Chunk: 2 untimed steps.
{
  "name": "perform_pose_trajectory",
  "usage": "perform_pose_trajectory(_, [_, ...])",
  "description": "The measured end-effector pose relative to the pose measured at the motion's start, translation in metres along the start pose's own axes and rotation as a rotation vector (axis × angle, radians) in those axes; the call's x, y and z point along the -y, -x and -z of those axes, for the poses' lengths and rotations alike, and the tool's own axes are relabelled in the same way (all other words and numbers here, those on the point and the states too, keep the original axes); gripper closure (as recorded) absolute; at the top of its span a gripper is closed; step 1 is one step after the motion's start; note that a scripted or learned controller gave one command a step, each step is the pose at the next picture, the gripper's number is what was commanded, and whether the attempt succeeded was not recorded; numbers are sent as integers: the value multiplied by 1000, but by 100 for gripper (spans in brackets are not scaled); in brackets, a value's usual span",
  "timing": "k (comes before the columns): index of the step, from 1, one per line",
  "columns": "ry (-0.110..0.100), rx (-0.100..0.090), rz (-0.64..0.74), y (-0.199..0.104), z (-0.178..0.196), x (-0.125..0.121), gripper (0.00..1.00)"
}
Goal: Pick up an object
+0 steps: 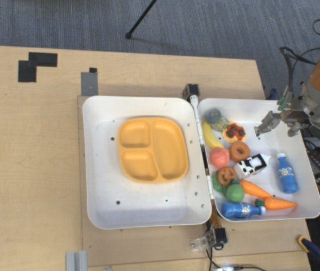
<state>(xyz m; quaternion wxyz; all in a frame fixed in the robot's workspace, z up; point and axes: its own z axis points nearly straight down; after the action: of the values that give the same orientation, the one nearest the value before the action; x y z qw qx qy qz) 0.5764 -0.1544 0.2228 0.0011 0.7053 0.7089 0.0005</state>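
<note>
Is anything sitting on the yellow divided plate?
No, the yellow divided plate in the left bin has all three compartments bare.

My right bin [312, 205] holds the whole pile. A yellow banana [209, 135] lies along its left wall, a grey-green ball [213, 117] above it. Beside those sit a small red-and-orange toy [235, 131], a brown doughnut [239, 151], a pink ball [219, 157] and a black-and-white block [252, 164]. Lower down, a second brown ring [225, 176] touches a green ball [235, 193]. An orange carrot [267, 195] lies slantwise, a blue bottle [241, 210] flat along the near wall, and another blue bottle [286, 174] lies apart toward the right.
</note>
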Motion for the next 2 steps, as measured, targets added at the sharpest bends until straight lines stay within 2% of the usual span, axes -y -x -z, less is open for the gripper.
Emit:
perform_pose_trajectory(1, [1, -1, -50, -24, -120, 26, 0])
perform_pose_trajectory(2, [11, 2, -207, -46, -135, 86, 0])
